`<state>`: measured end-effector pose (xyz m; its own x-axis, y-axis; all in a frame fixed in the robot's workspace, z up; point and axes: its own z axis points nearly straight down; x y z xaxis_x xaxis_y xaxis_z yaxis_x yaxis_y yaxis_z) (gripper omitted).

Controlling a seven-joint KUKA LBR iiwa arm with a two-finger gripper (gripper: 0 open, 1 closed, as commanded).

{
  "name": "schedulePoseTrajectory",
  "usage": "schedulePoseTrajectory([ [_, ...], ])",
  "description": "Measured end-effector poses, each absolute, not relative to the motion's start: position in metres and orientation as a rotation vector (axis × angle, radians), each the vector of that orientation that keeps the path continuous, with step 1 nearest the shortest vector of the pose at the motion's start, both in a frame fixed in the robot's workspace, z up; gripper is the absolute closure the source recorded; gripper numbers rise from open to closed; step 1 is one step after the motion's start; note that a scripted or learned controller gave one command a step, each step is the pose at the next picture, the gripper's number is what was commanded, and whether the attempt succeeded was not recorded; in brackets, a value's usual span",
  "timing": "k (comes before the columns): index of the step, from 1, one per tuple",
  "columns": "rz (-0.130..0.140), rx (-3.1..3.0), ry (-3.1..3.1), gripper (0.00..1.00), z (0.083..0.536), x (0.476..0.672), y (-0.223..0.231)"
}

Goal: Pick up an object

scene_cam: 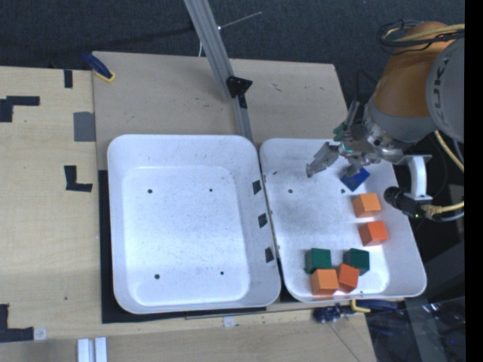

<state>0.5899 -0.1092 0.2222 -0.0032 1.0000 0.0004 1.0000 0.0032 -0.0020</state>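
Gripper (332,161) is seen open w/ nothing held; blue block (355,178) sits just beside it, orange blocks (367,205) below.

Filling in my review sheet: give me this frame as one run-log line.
arm: over right bin | gripper: above blue block, nothing seen held | orange and green blocks: in right bin | pick: not yet done

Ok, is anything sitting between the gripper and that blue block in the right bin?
Nothing visible does. The gripper hovers over the right bin, and the blue block lies just beside it on bare bin floor. The nearest orange block sits on the block's far side, out of the path.
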Motion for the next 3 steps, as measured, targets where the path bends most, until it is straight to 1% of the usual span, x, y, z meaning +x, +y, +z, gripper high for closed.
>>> schedulePoseTrajectory([
  [1,0.001,-2.217,-2.224,0.0,0.222,0.59,-0.109],
  [2,0.008,-2.217,-2.219,0.0,0.165,0.581,-0.114],
  [3,0.01,-2.215,-2.219,0.0,0.105,0.571,-0.108],
])
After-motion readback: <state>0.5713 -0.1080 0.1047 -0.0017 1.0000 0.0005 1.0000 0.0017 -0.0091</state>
